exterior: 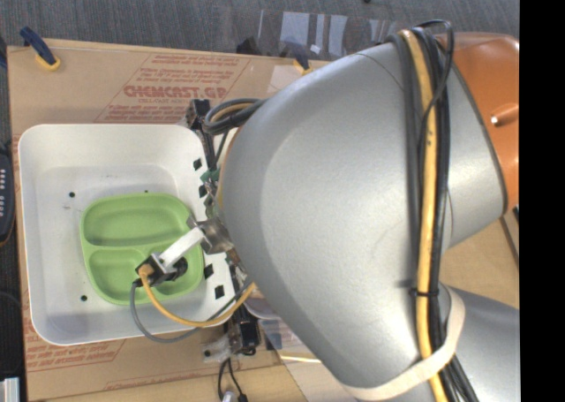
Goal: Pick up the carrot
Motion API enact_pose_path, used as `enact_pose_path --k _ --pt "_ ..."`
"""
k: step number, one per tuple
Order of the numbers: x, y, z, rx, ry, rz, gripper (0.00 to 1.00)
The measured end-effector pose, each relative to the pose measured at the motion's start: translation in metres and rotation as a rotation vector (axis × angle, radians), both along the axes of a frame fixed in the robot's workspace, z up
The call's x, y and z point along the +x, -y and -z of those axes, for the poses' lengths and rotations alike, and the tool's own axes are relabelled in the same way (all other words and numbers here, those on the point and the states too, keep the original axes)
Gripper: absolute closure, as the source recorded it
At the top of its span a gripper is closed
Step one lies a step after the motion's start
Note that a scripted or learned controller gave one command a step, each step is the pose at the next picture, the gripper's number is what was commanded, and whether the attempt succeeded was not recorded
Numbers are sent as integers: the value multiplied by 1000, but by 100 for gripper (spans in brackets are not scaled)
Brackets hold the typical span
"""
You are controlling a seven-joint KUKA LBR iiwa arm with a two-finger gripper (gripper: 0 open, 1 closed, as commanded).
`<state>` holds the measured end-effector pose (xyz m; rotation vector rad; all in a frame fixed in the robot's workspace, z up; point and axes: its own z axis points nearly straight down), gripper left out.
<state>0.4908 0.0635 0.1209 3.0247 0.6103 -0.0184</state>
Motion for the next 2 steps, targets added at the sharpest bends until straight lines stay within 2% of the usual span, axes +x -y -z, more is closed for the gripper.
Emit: enact_pose_path --k 1,2 --pt "-1 2 -9 -6 -14 -30 100" --pt "-15 -14 -71 63 -14 -175 100"
